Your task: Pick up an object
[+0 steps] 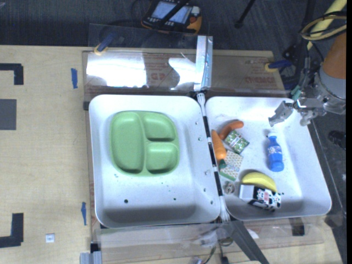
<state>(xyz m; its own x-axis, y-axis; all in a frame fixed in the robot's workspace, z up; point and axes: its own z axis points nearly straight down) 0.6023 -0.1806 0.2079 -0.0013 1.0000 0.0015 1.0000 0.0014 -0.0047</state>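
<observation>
My gripper (290,117) hovers over the far right part of the right bin (313,164), open, with nothing between its fingers. A blue bottle (274,153) lies in the bin just below and left of it. A yellow banana (259,180) lies nearer the front, and a black-and-white toy (267,198) sits beside it at the front wall. An orange carrot (219,146), an orange sausage-shaped piece (231,127), a green patterned packet (237,142) and a pale packet (231,164) cluster by the bin's left wall.
The left bin (104,186) holds a green divided plate (144,142). A clear plastic panel (143,65) stands behind the bins. A handheld device (170,12) lies on the floor beyond it. Yellow cables (324,21) hang near the arm at the upper right.
</observation>
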